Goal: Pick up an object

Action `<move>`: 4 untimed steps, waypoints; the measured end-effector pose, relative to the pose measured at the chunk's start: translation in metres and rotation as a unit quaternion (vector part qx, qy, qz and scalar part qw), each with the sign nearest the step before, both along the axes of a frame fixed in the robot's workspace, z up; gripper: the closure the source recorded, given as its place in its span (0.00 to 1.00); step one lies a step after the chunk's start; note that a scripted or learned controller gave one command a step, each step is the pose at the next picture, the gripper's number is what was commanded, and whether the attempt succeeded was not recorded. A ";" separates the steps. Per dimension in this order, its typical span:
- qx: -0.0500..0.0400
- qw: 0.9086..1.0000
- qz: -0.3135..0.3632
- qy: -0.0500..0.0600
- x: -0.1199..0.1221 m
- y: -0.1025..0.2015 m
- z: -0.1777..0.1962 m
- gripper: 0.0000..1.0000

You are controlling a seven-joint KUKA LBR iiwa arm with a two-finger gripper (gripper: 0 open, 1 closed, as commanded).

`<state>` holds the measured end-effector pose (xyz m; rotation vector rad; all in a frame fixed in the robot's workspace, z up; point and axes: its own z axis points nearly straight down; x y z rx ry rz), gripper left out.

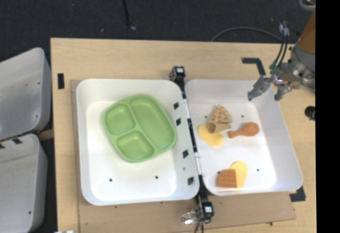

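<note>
The gripper (269, 90) hangs over the upper right corner of the right bin (284, 136), its two grey fingers spread apart with nothing between them. All the loose toy food lies below and to the left of it, well apart from the fingertips. Nearest is a brown toy drumstick (245, 130), lying roughly level with its thicker end toward the bin's right side. Just left of it sits a tan waffle-patterned wedge (219, 116), and touching that wedge's lower edge is a rounded yellow piece (211, 136). Toward the bin's front, an orange-brown block (227, 179) rests against a second pale yellow piece (240, 172), which it partly covers, so the yellow shape's outline there is hard to make out. The left bin (87, 173) holds a green divided plate (139, 127) with three compartments, lying flat and turned at a slant. The arm (304, 56) is cut off at the right, so just the wrist and a stretch of its orange band are seen. The small food items are too blurred to name more exactly.
</note>
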<state>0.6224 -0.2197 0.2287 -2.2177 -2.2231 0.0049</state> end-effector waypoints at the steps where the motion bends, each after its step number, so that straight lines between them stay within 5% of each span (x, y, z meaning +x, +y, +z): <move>1: 0.000 1.000 -0.001 -0.001 -0.003 0.001 -0.042 0.00; 2: 0.000 1.000 -0.001 0.000 -0.006 0.007 -0.102 0.00; 3: -0.001 1.000 0.000 -0.004 -0.004 0.006 -0.087 1.00; 4: 0.000 1.000 0.000 -0.004 -0.004 0.014 -0.038 1.00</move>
